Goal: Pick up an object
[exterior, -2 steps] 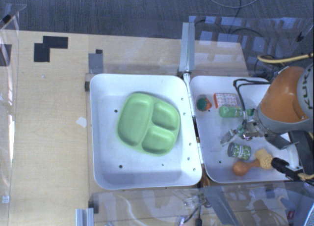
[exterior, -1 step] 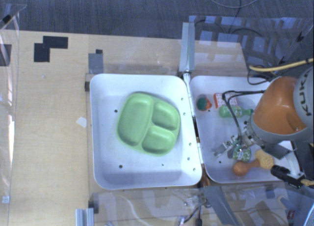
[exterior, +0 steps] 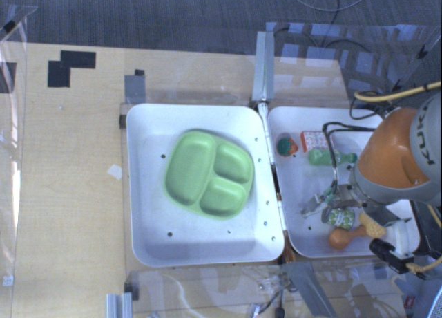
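Wooden surface (exterior: 69,192), pale, bearing two shallow white bins side by side.

Left bin (exterior: 148,240): holds one green divided tray (exterior: 208,173), three compartments, lying flat near the bin's middle, tilted slightly to the bin's edges.

Right bin (exterior: 297,178): holds several small items. Far end: small green-and-orange ball-like item (exterior: 286,146), just beside a red-and-white printed packet (exterior: 314,140). Below these: pale green bottle (exterior: 330,157), lying on its side. Near end: green-labelled can-like item (exterior: 341,218), beside an orange-brown item (exterior: 340,238) with a tan neck; exact type of either hard to tell.

Arm (exterior: 394,154): grey with orange band, entering from the right, positioned over the right bin's near half.

Tool (exterior: 324,202): low in the right bin, next to the green-labelled item; finger state cannot be told, metal parts too small and cluttered to read. No item clearly between them.

Black tape marks (exterior: 69,66) on the surface, far left.
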`<state>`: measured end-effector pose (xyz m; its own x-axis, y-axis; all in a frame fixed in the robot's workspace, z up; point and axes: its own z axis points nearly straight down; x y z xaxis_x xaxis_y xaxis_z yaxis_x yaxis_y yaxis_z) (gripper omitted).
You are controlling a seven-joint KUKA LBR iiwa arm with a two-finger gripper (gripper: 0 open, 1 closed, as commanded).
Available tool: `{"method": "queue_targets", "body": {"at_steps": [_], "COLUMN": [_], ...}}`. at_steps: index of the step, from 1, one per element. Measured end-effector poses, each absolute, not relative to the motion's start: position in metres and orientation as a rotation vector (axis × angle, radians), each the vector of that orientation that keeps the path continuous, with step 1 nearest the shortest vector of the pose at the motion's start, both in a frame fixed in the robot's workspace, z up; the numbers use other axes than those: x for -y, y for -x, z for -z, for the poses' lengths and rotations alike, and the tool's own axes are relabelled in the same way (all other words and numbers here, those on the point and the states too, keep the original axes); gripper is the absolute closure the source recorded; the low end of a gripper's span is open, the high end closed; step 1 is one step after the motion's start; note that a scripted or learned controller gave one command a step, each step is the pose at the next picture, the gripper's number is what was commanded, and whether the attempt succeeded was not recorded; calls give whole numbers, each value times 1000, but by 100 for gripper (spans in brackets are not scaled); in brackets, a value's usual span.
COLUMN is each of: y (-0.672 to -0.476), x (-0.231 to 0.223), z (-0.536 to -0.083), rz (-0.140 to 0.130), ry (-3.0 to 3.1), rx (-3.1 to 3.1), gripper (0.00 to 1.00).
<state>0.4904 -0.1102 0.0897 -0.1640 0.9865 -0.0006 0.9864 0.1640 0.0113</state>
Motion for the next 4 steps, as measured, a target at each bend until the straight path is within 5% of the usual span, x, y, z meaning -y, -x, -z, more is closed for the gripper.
{"method": "queue_targets", "body": {"at_steps": [1,2,3,4], "y": [-494,-494,-609,-656], "x": [110,110,174,185], "z": [-102,-102,-89,-86], "rz": [-21,-21,-7,53], "ry": [-2020,-2020,-1968,-2028], "rx": [-2386,-2386,-2435,-2471], "gripper": [100,0,0,0]}}
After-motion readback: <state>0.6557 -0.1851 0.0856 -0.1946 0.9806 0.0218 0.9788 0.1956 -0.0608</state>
